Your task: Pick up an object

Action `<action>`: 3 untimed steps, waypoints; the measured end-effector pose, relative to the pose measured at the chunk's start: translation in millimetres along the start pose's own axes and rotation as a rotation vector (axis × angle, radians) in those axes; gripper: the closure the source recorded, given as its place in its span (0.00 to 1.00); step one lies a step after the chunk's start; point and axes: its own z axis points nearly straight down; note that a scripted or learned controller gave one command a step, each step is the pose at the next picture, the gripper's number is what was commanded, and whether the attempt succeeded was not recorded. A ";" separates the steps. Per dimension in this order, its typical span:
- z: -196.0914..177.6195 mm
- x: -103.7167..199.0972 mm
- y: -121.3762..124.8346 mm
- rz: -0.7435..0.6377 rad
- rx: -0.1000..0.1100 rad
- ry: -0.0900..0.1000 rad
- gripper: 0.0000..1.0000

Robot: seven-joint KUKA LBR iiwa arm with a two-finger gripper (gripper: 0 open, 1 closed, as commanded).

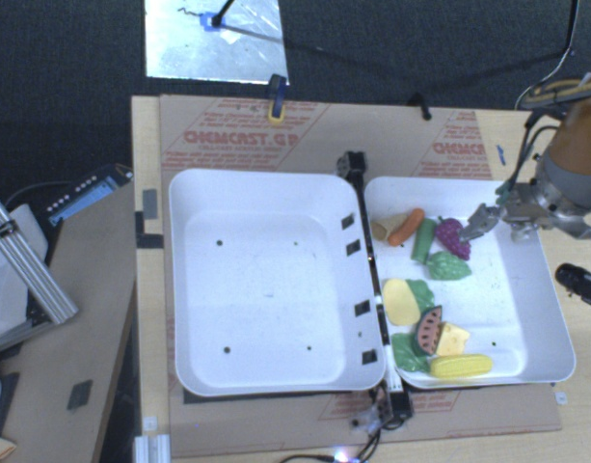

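Purple grapes (453,236) lie just beside the tool (478,222); whether it is open, I cannot tell.

A robotics lab. The arm (575,152) works over white bins (266,287) on a cardboard-covered tabletop (237,128). Cables (565,27) cross dark carpet.

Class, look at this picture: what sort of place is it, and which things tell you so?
Probably a robot grasping lab bench: a grey arm, two white bins, and toy food such as a corn cob for picking.
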 end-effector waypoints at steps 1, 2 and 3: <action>125.9 23.6 25.0 -0.003 0.002 0.001 0.00; 119.8 74.1 84.2 -0.008 -0.002 0.001 0.00; 108.0 70.4 83.8 -0.004 -0.006 0.000 1.00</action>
